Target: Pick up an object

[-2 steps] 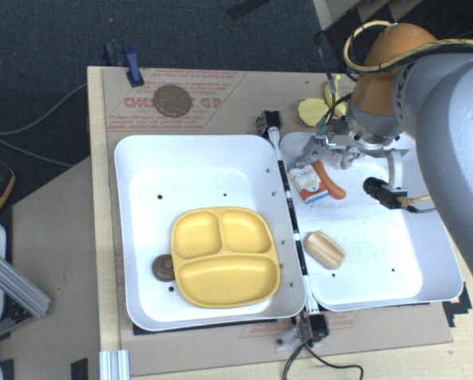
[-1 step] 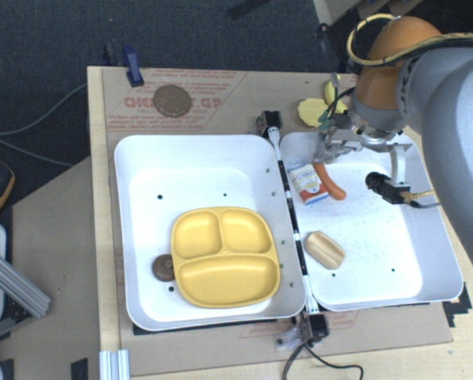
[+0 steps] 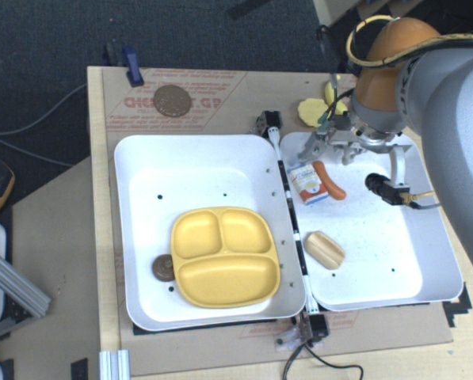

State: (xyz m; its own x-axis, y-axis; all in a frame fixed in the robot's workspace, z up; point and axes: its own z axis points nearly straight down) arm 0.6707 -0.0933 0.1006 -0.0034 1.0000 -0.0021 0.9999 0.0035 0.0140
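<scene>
- Dark carpet all round the cardboard-topped table [image 3: 101, 212]; saw the left bin [image 3: 141, 172] taken up by a yellow divided plate [image 3: 224, 256].
- Found in the right bin [image 3: 394, 252] a small carton [image 3: 306, 184], touching a red sausage [image 3: 332, 181].
- Spotted the hand [image 3: 337, 150] just above the sausage's far end; could not tell how wide it stood, saw nothing held.
- Judged the risk: could roll the sausage aside or snag the carton, being so crowded.

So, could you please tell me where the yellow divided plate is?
The yellow divided plate lies in the left bin, toward its front, with a small brown disc at its left edge.
</scene>
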